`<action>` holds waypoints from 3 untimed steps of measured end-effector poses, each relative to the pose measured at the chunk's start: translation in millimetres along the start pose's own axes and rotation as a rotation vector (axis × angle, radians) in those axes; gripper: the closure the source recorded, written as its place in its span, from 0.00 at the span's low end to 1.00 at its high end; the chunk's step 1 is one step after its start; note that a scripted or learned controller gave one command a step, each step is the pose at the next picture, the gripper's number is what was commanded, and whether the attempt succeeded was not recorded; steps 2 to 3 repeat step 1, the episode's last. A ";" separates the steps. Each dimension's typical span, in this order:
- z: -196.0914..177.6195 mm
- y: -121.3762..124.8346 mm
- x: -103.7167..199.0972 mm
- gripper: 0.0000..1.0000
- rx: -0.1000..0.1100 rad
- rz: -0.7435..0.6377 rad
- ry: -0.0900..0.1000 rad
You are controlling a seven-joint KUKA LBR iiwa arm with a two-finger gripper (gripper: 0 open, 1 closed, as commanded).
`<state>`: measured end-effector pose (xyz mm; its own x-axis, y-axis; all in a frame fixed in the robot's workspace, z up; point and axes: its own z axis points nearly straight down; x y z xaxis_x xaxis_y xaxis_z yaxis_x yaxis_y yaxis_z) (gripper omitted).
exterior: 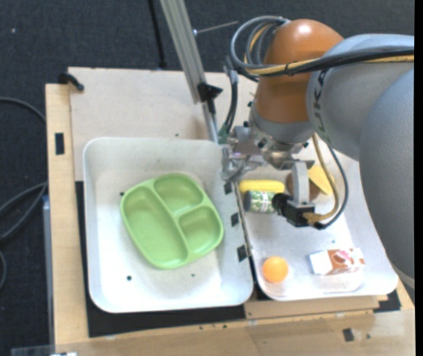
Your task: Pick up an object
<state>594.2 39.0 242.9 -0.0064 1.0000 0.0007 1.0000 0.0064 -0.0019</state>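
Observation:
My gripper [269,167] hangs under the orange wrist band over the far part of the right bin [378,273]. Directly below it lie a yellow object [261,187] and a small green-labelled bottle [258,202] on its side, both close to the divider between the bins. Whether the gripper touches either one is hidden by the arm. An orange ball [275,270] rests near the bin's front left corner. A white and red packet [337,261] lies at the front right. A yellow piece [320,179] peeks out from behind the cables.
The left bin [100,162] holds a green divided plate [172,219]. A slanted metal rail [185,43] rises behind the bins. The bulky grey arm [374,102] covers the right bin's far right side. Cables [328,213] loop beside the bottle.

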 end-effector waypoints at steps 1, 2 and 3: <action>-8.7 24.3 48.4 1.00 -0.005 -0.001 0.001; -8.7 24.3 48.4 1.00 -0.005 -0.001 0.001; -8.7 24.3 48.4 1.00 -0.005 -0.001 0.001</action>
